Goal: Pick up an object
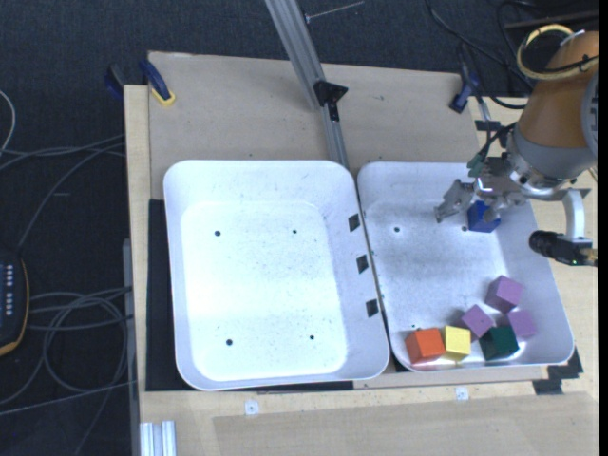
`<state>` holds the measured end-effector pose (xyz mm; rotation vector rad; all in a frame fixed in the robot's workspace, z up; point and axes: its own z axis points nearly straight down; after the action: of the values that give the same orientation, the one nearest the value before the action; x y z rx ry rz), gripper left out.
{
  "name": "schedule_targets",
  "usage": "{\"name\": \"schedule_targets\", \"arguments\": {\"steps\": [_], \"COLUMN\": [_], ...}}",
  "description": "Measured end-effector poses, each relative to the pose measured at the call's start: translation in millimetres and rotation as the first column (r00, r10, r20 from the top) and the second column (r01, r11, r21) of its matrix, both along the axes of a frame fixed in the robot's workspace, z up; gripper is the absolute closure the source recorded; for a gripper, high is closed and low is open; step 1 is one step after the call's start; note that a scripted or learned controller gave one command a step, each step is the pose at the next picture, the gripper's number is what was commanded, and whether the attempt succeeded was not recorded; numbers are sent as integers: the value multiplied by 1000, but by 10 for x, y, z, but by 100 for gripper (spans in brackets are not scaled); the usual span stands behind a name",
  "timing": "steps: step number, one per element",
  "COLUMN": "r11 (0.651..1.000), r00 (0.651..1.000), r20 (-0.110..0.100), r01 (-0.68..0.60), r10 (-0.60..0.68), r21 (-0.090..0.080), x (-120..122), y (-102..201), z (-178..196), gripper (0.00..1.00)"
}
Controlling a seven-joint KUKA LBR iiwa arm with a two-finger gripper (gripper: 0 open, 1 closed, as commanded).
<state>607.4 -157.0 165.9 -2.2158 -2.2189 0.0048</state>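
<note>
Nearest, an orange block point(427, 344), a yellow block point(458, 340), a green block point(497, 344) and three purple blocks point(504, 292) lay clustered in the right bin point(418, 255). Farther back, the gripper point(475, 203) grasped a blue block point(483, 218) between its fingers, above the bin's rear.
</note>
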Motion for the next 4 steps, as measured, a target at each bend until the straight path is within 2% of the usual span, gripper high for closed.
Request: {"name": "schedule_targets", "arguments": {"steps": [1, 2, 3, 4], "r11": [1000, 1000, 1000, 1000], "r00": [1000, 1000, 1000, 1000], "r20": [0, 9, 14, 14], "r01": [1, 1, -1, -1], "r10": [-1, -1, 1, 1], "r21": [0, -1, -3, -3], "x": [45, 67, 165, 111], "y": [-5, -5, 61, 127], "z": [-618, -464, 52, 640], "gripper": [0, 100, 100, 100]}}
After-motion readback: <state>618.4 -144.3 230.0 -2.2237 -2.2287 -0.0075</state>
